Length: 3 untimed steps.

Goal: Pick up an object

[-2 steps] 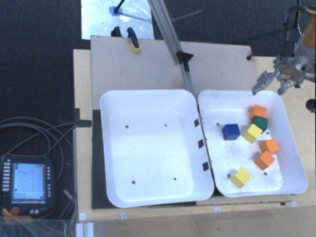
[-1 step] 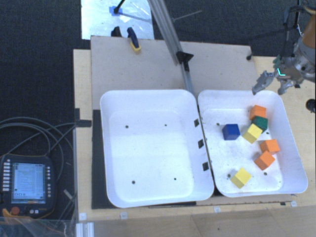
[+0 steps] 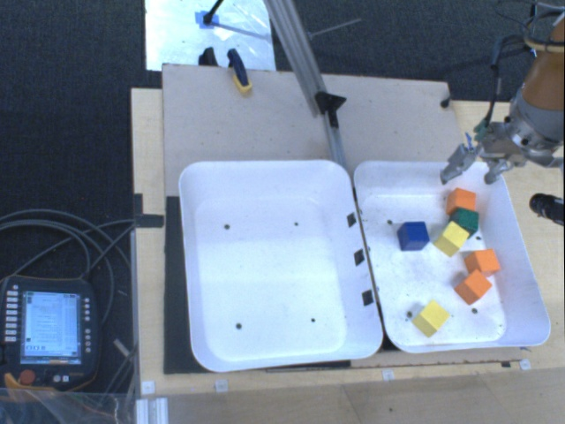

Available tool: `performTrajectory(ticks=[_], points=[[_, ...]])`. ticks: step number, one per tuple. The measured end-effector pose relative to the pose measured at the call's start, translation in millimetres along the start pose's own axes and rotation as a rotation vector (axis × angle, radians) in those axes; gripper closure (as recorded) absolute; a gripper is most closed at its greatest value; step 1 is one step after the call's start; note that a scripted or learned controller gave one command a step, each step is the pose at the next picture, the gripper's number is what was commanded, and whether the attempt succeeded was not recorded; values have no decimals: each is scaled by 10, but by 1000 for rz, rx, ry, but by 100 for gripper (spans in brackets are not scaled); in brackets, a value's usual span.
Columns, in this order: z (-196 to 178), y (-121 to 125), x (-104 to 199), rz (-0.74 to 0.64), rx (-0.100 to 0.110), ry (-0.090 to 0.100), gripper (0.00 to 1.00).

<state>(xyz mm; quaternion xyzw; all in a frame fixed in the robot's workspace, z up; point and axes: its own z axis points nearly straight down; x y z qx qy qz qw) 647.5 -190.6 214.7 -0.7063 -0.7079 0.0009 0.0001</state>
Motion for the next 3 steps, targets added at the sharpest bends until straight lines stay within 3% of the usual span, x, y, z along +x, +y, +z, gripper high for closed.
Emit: performTrajectory(ticks=[1,2,3], points=[[584,-56,-64,1,2,1,0],[1015,-21,-98,0,-13,-8,0],[868,1,-97,-2,-19,-8,100]])
